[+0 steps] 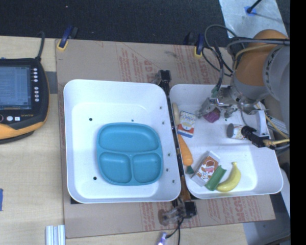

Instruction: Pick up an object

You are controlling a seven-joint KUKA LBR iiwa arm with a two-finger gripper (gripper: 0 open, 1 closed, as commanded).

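- Small purple block (212,116) sits at the far end of the right white bin (265,185), right by the metal hand (218,105).
- Can't tell how the hand's set.
- Nothing looks lifted yet, so the grab's not done.
- Yellow banana (231,178) lies at the near end.

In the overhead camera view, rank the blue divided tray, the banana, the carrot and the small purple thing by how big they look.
Largest to smallest:
1. blue divided tray, by far the largest
2. banana and carrot, too similar in length to rank
3. purple object, smallest, sitting just by the gripper
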